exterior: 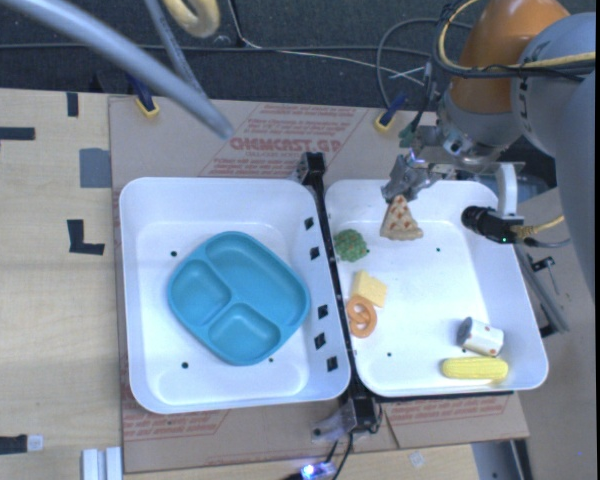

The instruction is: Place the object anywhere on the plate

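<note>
Over the right bin's [520, 298] far side, the gripper [404, 186] is pinched shut on the pizza slice [401, 220], which hangs from its fingers. The blue plate [239, 296] lies in the left bin [140, 268]. Red print on the cardboard [280, 133] reads roughly "CHEMCAST GP".

Bright, even light falls from overhead, and the two white bins [140, 298] come close to washing out. Shadows are soft and short, hugging the blue plate [238, 296] and the small pieces. A grey bar [100, 43] at far left is blurred. Small detail looks grainy.
</note>
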Robot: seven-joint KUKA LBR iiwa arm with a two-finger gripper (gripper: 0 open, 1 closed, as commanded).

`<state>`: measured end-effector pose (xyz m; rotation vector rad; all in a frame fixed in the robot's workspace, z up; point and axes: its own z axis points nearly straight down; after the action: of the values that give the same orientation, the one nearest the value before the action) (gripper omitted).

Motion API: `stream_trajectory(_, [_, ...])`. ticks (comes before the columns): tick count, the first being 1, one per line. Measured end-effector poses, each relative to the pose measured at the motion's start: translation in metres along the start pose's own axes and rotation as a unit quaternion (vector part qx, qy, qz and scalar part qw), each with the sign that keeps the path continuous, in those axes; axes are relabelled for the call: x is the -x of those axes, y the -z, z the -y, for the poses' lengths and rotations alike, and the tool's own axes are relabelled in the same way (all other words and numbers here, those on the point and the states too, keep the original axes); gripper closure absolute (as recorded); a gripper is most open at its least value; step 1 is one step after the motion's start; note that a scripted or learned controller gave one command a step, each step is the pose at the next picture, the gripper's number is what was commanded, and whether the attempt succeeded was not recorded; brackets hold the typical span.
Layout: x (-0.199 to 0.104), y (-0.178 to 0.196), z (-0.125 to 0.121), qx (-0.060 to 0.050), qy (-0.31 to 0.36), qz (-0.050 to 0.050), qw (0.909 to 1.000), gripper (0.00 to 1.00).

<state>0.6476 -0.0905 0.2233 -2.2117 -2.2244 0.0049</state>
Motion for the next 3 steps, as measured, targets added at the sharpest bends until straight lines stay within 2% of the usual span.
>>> stream_trajectory(1, [-0.052,0.008,0.001,0.000,0.000,0.000,1.0000,1.00])
stream_trajectory(3, [-0.149,-0.014,0.004,0.000,0.000,0.000,1.0000,1.00])
